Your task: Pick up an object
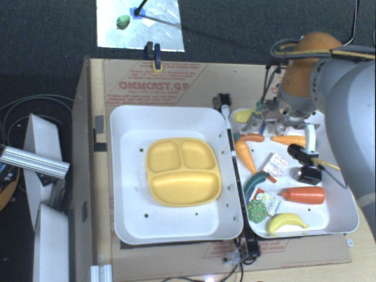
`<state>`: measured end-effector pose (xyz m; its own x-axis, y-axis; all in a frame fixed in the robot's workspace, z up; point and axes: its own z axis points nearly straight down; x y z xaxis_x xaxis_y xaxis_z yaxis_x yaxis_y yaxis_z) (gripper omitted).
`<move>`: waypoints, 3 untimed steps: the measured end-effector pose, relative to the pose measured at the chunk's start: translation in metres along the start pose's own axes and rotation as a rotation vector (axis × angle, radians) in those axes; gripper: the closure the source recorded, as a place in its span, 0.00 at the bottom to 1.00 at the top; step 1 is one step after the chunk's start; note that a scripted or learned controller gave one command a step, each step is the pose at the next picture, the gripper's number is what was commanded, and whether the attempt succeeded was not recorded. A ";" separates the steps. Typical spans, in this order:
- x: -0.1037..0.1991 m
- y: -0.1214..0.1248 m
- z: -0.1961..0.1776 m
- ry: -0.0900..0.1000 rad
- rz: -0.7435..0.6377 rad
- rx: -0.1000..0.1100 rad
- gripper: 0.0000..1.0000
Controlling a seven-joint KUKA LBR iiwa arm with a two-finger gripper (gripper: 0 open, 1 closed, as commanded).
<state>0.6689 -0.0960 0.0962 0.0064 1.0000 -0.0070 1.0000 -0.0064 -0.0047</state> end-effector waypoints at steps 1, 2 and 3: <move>0.052 0.000 -0.091 0.007 -0.012 -0.011 0.00; 0.010 -0.054 -0.065 0.006 -0.008 -0.005 0.00; -0.004 -0.121 0.009 0.005 -0.007 -0.014 0.00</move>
<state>0.5476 -0.0994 0.0880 -0.0011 1.0000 -0.0022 1.0000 0.0011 0.0091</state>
